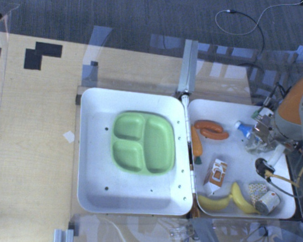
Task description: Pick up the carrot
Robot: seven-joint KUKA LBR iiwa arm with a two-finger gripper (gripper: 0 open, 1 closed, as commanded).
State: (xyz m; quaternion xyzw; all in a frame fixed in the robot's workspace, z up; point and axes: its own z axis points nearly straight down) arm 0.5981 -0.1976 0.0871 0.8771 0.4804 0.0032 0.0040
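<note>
The carrot point(196, 142) is orange with a green tip and lies lengthwise along the left wall of the right bin point(286, 211). My gripper point(259, 139) hangs over the right side of that bin, well to the right of the carrot and apart from it. A small blue and white thing point(242, 128) lies just to the gripper's left.
Two red sausages point(211, 129) lie just right of the carrot's upper end. A small carton point(216, 175), two bananas point(214, 203) point(242, 200) and a patterned can point(264, 199) sit along the bin's front. The left bin point(90, 191) holds a green divided plate point(142, 143).
</note>
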